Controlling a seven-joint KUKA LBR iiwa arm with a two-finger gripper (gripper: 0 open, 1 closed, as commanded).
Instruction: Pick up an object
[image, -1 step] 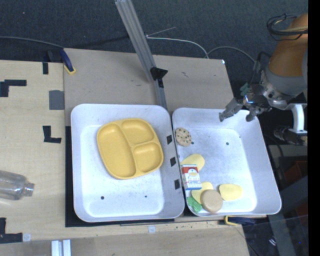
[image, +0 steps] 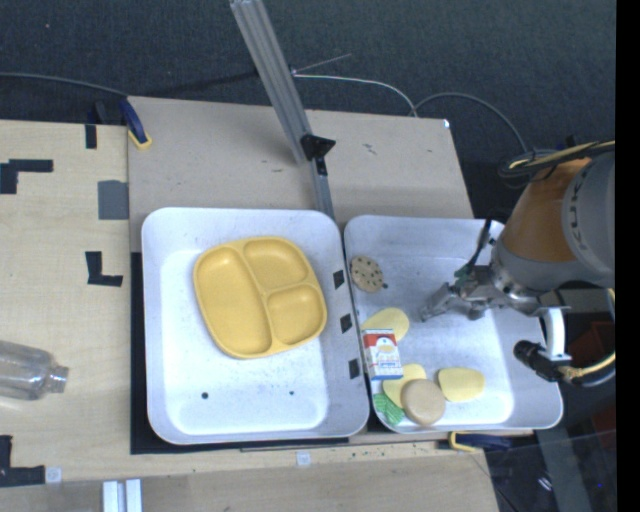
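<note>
The left bin (image: 160, 330) holds a yellow plate (image: 260, 295); the arm (image: 560, 225) reaches into the right bin (image: 520, 385), its gripper (image: 435, 303) spread and holding nothing, near a cookie (image: 366, 272), carton (image: 382, 353) and yellow pieces (image: 461, 383)

Open white floor just left of the grey two-finger gripper (image: 432, 306) in the right-hand shallow white bin (image: 420, 232). Farther left, a round speckled cookie (image: 366, 272) near the dividing wall. Below-left, crowded: a pale yellow chip-like piece (image: 388, 322), a small red-and-white carton (image: 382, 353), a tan round bun-like piece (image: 423, 401), another yellow piece (image: 461, 383). Well left, a yellow three-compartment plate (image: 260, 295) taking up much of the left-hand white bin (image: 170, 400); bare floor below it.
</note>
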